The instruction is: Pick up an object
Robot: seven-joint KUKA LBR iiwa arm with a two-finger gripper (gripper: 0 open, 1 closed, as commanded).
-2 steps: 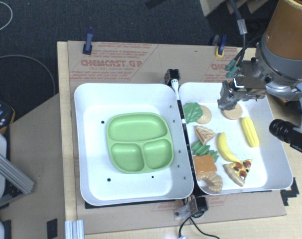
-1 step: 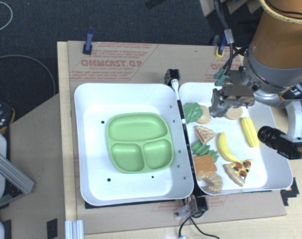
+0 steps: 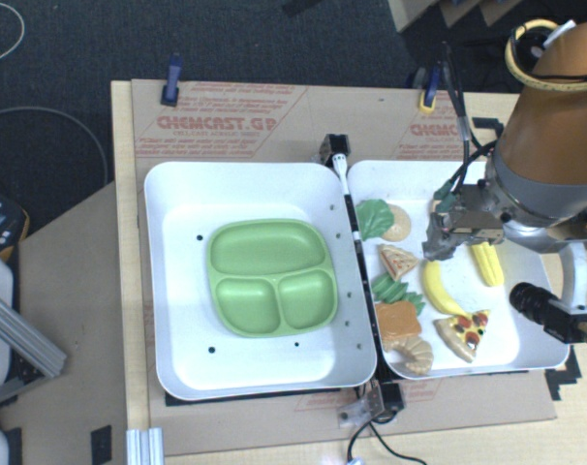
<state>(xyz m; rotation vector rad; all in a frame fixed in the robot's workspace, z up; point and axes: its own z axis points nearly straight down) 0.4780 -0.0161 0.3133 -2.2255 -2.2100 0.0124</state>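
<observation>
the gripper point(image 3: 447, 243) hangs low over the right bin point(image 3: 536, 356); whether it is parted or closed cannot be told, and nothing shows in it. just below lies the banana point(image 3: 443, 290), probably light, hard, slick plastic, best pinched across its middle. crowding it are a sandwich wedge point(image 3: 398, 261), corn cob point(image 3: 486, 263), pizza slice point(image 3: 465, 333), toast point(image 3: 400, 322) and leafy greens point(image 3: 374, 217). the green tray point(image 3: 272, 277) sits apart in the left bin point(image 3: 172, 260).
</observation>
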